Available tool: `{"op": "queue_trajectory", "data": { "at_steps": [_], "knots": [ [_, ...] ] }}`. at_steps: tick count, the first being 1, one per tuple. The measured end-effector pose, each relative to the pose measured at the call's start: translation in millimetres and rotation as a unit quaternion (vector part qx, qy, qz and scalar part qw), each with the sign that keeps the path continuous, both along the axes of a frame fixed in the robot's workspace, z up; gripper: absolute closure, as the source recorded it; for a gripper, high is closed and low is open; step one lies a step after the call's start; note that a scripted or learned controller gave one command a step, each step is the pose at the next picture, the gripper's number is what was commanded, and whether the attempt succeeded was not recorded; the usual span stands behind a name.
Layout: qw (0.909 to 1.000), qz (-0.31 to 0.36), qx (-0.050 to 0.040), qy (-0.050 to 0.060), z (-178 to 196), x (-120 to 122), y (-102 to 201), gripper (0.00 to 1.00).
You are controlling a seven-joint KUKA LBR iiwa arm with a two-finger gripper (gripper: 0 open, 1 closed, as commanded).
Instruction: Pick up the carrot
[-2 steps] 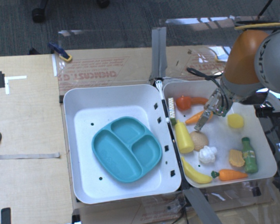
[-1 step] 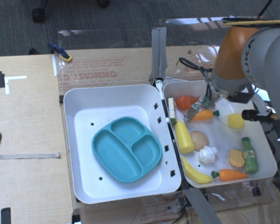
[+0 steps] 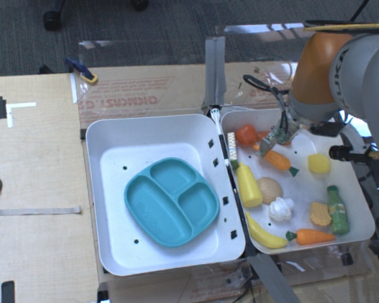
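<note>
Where claw (image 3: 275,141) hangs, orange carrot (image 3: 278,160), green-tipped.

Bright, even overhead lighting — no hard-edged shadows anywhere. Soft, faint shade only along the inner walls of the left shallow white plastic bin (image 3: 102,207) and under the rim of the teal three-compartment plastic tray (image 3: 172,201). Mild glare on the clear plastic sheeting (image 3: 268,76) behind the right white bin (image 3: 362,186), and a pale sheen on the glossy yellow plastic banana (image 3: 264,234). Whites near clipping on the bin floors, detail thin there. Dim and muddy at the top, over the dark grey carpet (image 3: 165,12). Moderately low resolution overall — small items soft-edged, the orange-banded grey arm (image 3: 339,64) slightly blurred. Straight lines of the light wooden table (image 3: 33,160) undistorted.
</note>
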State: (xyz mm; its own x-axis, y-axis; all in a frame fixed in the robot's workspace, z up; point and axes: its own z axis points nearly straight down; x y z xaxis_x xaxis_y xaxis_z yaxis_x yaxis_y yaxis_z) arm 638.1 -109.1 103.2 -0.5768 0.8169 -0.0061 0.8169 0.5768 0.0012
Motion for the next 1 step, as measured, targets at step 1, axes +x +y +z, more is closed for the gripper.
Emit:
{"op": "queue_trajectory", "data": {
  "at_steps": [1],
  "knots": [
    [0.9980,-0.063,0.0013,0.001,89.3,20.1,58.2,1.00]
  ]
}}
